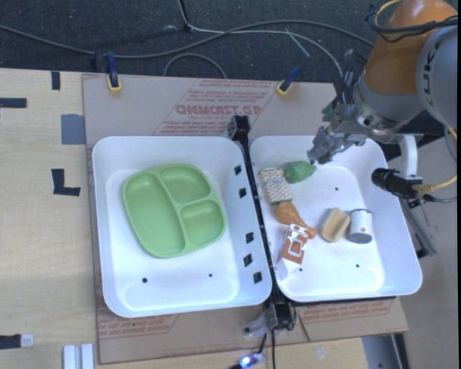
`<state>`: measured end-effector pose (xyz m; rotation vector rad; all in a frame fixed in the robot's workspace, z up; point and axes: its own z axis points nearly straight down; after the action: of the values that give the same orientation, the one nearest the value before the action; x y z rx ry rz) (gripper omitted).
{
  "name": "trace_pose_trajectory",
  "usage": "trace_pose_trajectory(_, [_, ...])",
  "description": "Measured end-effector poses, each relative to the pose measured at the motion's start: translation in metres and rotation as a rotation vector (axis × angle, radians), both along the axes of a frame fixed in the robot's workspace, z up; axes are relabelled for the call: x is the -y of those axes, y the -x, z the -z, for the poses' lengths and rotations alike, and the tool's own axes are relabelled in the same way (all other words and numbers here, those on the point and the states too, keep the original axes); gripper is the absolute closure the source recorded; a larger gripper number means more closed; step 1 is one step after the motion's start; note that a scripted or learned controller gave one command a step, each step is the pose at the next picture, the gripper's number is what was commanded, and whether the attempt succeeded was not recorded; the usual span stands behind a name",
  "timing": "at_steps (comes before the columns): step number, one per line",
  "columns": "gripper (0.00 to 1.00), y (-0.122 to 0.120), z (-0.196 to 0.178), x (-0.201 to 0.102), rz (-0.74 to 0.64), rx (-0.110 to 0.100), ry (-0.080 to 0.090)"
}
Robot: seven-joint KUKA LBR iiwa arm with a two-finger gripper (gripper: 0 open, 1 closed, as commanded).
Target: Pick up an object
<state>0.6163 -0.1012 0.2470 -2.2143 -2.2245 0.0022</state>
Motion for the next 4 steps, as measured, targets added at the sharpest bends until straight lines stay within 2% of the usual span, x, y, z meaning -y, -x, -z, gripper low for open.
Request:
trace_pose_trajectory(1, [1.00, 0.015, 0.011, -0.059, 0.000, -0.001, 0.000])
trace_pose_trajectory(2, [1.00, 0.034, 0.008, -0.103, -0.001, 0.000, 0.000])
trace_pose_trajectory(3, [1.00, 0.047, 0.023, -0.156, -0.001, -0.001, 0.000])
trace_pose_trajectory(4, [1.00, 0.060, 0.014, -0.203, -0.002, 0.001, 0.000])
